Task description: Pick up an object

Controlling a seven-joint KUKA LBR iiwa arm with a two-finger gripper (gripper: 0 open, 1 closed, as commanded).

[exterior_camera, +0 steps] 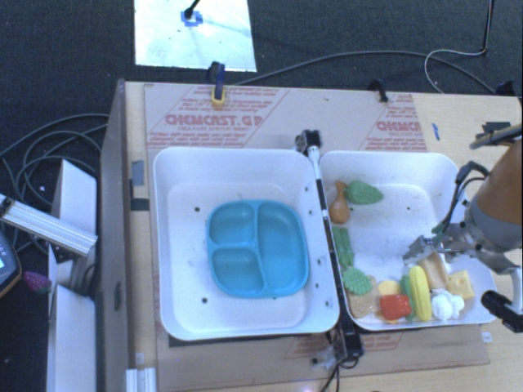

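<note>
The right bin [392, 182] holds several toy foods. A green leafy piece [364, 192] and a brown-orange piece [339, 211] lie at its back left. A green strip [341, 247] and a broccoli-like piece [355, 280] lie along its left wall. At the front sit a red piece [395, 306], a yellow corn-like piece [419, 291], a white piece [445, 305] and a yellow cheese block [460, 284]. My gripper [431, 250] hangs low over the bin's right side, just above a tan piece [433, 269] in the front cluster. Nothing is visibly held.
The left bin [184, 178] holds a blue divided plate [257, 247]. A black clamp [309, 143] sits at the back where the bins meet. Cardboard [245, 117] covers the bench. Cables trail over the dark floor on the left and at the back.
</note>
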